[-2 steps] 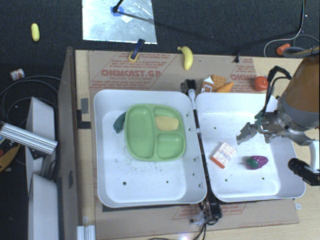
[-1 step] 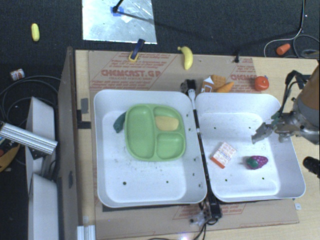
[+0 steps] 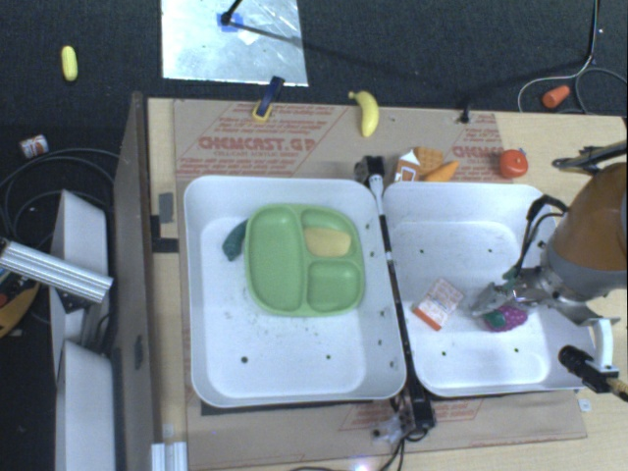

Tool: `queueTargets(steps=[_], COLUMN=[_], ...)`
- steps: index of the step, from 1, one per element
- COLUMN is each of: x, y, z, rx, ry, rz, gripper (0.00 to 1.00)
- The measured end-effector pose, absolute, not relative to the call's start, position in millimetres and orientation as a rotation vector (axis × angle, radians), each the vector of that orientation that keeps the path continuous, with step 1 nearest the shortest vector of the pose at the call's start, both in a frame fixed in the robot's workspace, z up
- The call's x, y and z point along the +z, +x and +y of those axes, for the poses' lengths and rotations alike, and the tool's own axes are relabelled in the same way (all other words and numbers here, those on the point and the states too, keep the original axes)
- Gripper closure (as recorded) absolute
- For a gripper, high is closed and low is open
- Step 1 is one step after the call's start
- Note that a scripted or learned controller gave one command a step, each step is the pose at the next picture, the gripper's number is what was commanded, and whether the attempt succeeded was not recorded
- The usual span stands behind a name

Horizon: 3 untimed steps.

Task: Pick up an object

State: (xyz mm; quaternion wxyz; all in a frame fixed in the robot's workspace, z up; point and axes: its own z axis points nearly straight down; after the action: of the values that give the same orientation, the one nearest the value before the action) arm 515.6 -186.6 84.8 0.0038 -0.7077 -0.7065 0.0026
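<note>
We cannot tell how the pincer (image 3: 494,302) stands: its tip is a blur of grey metal over the purple object (image 3: 507,317), and whether it closes on that object is lost to us. The object itself is partly covered from above, and we cannot make out what it is. The arm (image 3: 594,238) runs off the right edge. The dark teal thing (image 3: 234,239) is half tucked behind the green tray (image 3: 285,263). The print on the small packet (image 3: 437,303) is too small to read. The counter (image 3: 491,420) is cut off at the bottom right corner.
</note>
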Motion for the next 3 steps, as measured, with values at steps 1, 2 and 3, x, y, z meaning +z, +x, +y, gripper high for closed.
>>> queueTargets(steps=[1, 2, 3], x=[103, 102, 84], y=[519.6, 519.5, 485.0], z=[-186, -186, -202], rx=[-0.003, -0.003, 0.000], ry=[-2.222, -2.222, -2.223], rz=[-2.225, -2.224, -2.218], gripper=[1.00, 0.00, 0.00])
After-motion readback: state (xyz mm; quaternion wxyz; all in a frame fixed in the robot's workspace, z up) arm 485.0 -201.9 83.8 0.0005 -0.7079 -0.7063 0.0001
